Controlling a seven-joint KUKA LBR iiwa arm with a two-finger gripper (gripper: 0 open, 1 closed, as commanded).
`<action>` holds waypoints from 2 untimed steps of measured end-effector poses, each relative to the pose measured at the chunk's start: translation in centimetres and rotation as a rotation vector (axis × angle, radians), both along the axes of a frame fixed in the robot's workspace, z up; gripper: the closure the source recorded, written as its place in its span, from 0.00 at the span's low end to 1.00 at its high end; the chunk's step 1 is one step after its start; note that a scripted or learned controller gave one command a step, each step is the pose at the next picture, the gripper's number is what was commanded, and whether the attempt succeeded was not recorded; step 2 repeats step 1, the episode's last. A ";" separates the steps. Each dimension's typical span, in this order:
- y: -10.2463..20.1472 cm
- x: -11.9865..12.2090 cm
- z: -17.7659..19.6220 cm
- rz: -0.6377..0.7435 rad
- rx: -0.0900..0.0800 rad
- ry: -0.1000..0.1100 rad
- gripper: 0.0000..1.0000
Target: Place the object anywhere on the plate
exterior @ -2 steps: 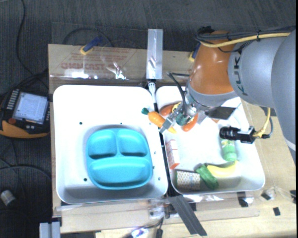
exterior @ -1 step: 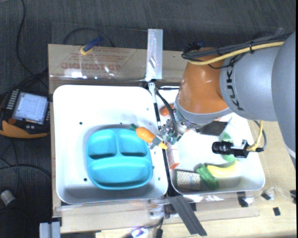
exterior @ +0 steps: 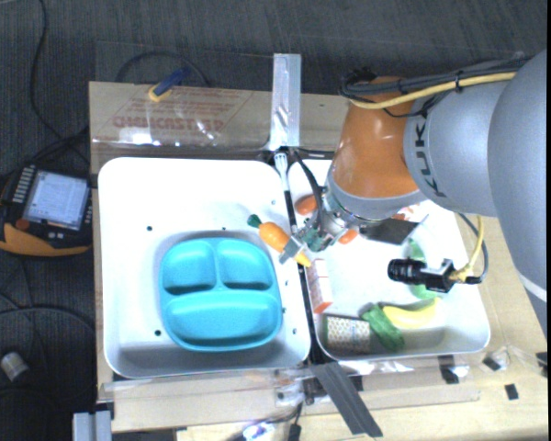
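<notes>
Toy carrot (exterior: 274,235), orange with a green tuft, just inside the right wall of the left bin (exterior: 129,246), near the upper right corner of the blue plate (exterior: 222,292) and not yet on it. Right beside the carrot, on its right, the gripper (exterior: 305,243), poised over the wall between the two bins. Pincer wide or narrow: cannot tell, too blurred and crowded at the tip. Carrot gripped or merely alongside: cannot tell either. Judged as the carry toward the plate, or else a grasp in the trying; placing itself not yet done. With the carrot in hand, next move small: a shift left and toward the near edge, to above any of the plate's three compartments, then down low before letting go, to keep a round-bodied thing from rolling over the rim. Without it in hand, first a closing across the carrot's narrow body. Nothing lying between carrot and plate; only the plate's raised rim to clear. Behind the gripper, in the right bin (exterior: 468,324), plenty of clutter, none of it on the path: a small orange thing (exterior: 305,204) near the far wall, a red-and-white packet (exterior: 320,289) along the dividing wall, a grey grater-like piece (exterior: 348,331), a yellow-and-green banana-like toy (exterior: 402,318). Main risk by this reading: a poor hold and a drop short of the plate.
</notes>
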State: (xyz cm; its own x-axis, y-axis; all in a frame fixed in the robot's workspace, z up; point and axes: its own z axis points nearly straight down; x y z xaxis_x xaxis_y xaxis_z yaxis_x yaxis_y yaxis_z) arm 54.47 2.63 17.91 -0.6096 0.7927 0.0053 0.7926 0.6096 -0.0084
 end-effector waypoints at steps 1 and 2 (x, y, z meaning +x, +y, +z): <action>0.0 0.0 0.0 0.000 0.000 0.000 0.00; 0.0 0.0 0.0 0.000 0.000 0.000 0.00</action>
